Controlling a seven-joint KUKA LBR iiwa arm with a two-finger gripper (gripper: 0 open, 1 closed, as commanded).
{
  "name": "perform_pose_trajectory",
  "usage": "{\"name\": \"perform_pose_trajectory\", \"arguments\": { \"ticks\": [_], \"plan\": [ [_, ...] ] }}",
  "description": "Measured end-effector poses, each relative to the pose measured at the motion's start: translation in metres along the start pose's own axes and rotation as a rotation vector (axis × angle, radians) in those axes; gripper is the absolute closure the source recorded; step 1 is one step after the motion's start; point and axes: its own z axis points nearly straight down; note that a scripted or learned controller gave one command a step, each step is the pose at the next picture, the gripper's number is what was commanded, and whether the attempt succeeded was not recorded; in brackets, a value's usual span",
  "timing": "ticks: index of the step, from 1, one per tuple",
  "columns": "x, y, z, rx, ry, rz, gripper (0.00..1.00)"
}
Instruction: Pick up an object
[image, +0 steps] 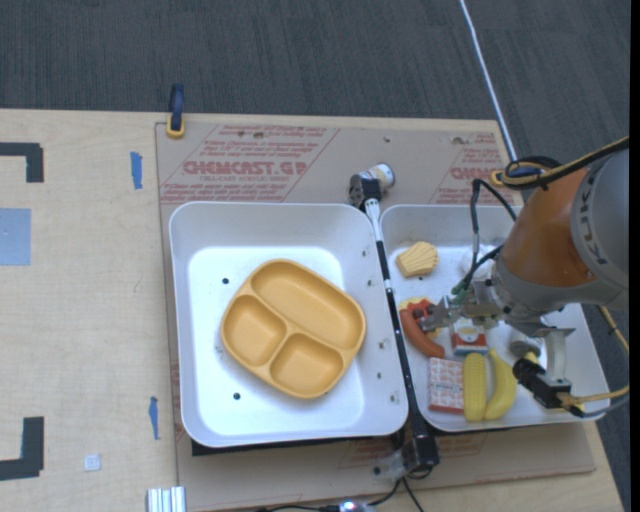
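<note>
Arm is over the right bin, wrist low, gripper at about the bin's 9 o'clock side, right above the clutter there. Fingers: can't tell how far apart they are or whether anything is between them; the wrist hardware blocks the tips. So no confirmed hold.

Candidate objects, all in the right bin:
- red-orange sausage-shaped piece, just at 9 o'clock of the gripper, near or touching it, can't tell which
- small red-and-white item at 6 o'clock of the gripper, partly hidden by it
- patterned packet further toward 6 o'clock, lying flat
- banana beside the packet at its 3 o'clock, touching or nearly so
- yellow ridged piece at 11 o'clock, well apart from the others

Left bin carries a yellow divided plate, centred, not in play from this pose.

Step, as I read it: descent/grasp attempt on the sausage piece or the small red-and-white item. Pick not done yet.

Next move needs: fingers straddling one object only, close, then a straight lift. Risk is the crowding at 6 to 9 o'clock; a close here could catch two things or pinch an edge and slip. Yellow ridged piece would be the cleaner target since it sits alone.
</note>
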Motion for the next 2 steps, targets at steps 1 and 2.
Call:
{"name": "perform_pose_trajectory", "arguments": {
  "ticks": [1,2],
  "plan": [
    [0.002,0.0,-0.01,0.004,0.004,-0.002,1.0],
    [0.071,-0.051,-0.094,0.022,0.011,-0.009,1.0]
  ]
}}
